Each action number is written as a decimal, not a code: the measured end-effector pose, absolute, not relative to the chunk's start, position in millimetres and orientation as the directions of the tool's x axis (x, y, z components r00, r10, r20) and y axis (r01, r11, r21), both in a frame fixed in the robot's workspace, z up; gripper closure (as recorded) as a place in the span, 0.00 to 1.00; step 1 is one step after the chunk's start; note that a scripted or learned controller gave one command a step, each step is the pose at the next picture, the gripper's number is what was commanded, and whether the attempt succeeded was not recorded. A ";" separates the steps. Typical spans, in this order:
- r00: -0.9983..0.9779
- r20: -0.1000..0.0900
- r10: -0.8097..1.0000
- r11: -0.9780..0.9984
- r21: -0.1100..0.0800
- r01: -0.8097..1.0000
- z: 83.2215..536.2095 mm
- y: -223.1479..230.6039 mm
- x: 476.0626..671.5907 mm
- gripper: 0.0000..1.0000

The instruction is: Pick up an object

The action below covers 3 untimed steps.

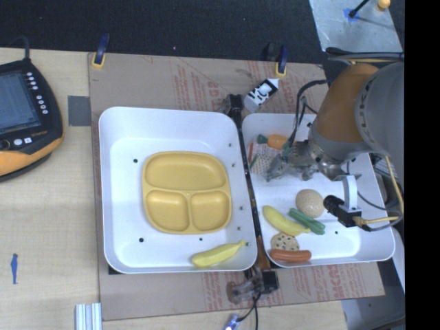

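Objects to pick lie in the right bin [375, 249]: carrot piece [276, 141] in its far-left part, beige egg [309, 201] near its middle, yellow banana [282, 220] and green bean [306, 221] touching just nearer than the middle, cookie [283, 242] and hot dog [291, 256] along its near edge. Gripper [278, 167] sits low over the right bin's far-left part, just beside the carrot piece; can't tell whether it is open or closed. Left bin [110, 184], touching the right bin's left wall, holds a yellow divided plate [187, 190] and a yellow piece [218, 254].
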<state>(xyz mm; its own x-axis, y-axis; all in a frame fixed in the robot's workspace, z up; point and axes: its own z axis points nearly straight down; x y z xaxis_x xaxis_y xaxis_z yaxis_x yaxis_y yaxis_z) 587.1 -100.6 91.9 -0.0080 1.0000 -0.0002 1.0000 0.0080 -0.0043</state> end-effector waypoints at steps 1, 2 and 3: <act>-0.005 -0.001 1.000 0.005 -0.005 1.000 91.4 -140.0 517.2 0.00; -0.006 0.001 1.000 0.006 -0.002 1.000 174.3 -101.2 499.4 0.00; -0.006 0.000 1.000 0.006 -0.004 1.000 126.6 -92.3 487.5 0.00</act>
<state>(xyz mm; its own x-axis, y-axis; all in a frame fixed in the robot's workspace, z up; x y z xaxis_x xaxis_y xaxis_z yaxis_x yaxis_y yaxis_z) 487.5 -92.3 126.6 -0.0057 1.0000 0.0002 1.0000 0.0057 -0.0043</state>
